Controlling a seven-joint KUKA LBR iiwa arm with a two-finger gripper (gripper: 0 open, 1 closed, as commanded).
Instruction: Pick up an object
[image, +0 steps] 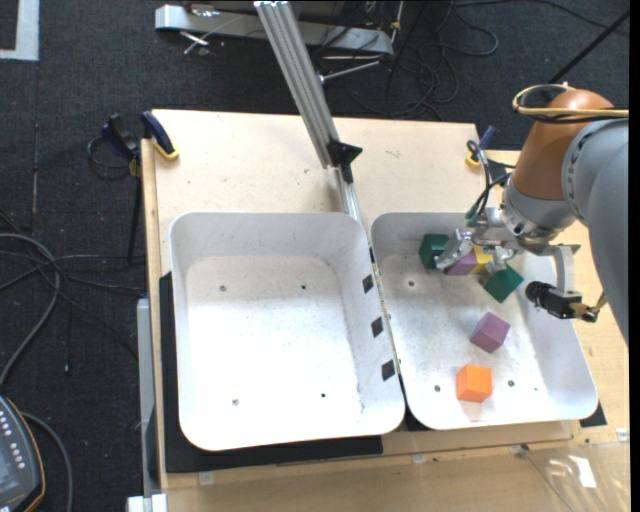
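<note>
The worktop (250, 165) carries two shallow white bins side by side. Taking the right bin (570, 395) as the landmark, the left bin (200, 420) lies just beside it on its left, touching along the shared rim; no loose object shows in the left one.

All the candidates for picking sit inside the right bin. Near its upper left is a dark green block (432, 248). Just to the right of that, a pale purple block (461, 264) and a bit of yellow (484, 259) lie crowded under the pincer (470, 245), with a second green block (503, 283) tilted just beyond. Nearer the bin's middle a purple cube (490, 331) stands alone, and an orange cube (474, 383) sits by the front wall, apart from the others.

That makes two green, two purple, one yellow, one orange: six in all, as far as I can judge.

The arm (580, 160) reaches in over the bin's upper right, probably aiming at the cluster. Whether the pincer is open or gripping anything, I cannot tell.
</note>
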